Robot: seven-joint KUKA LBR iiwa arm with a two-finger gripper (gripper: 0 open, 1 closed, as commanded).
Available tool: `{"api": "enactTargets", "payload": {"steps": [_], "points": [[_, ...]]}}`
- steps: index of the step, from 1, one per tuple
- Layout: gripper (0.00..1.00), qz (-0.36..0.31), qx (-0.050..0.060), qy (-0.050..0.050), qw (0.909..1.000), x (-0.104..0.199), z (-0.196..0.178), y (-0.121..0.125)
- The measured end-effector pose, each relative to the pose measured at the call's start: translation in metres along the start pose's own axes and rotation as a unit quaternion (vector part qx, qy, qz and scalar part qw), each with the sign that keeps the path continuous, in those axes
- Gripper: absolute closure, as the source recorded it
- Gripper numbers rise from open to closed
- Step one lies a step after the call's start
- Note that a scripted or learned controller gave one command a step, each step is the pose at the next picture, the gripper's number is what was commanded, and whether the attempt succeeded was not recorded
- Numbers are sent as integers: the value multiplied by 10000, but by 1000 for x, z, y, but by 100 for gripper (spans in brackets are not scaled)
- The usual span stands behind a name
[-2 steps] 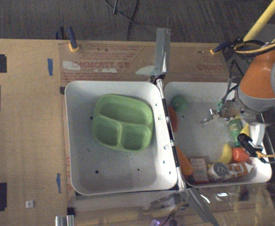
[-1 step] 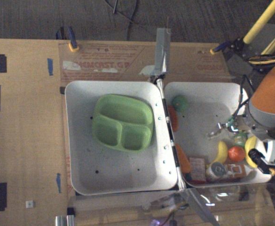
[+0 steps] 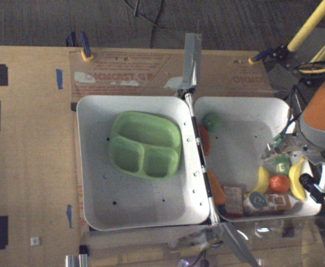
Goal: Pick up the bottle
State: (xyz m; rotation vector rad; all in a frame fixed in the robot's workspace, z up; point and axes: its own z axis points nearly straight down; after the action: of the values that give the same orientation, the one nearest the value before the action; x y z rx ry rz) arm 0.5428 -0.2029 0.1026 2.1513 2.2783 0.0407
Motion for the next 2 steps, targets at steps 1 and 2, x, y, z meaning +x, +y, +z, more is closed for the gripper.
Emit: {"api": "enactTargets", "payload": {"steps": [1, 2], "points": [[100, 2047, 103, -90, 9787, 15, -75, 24], [0, 2048, 105, -90, 9787, 15, -75, 24]]}}
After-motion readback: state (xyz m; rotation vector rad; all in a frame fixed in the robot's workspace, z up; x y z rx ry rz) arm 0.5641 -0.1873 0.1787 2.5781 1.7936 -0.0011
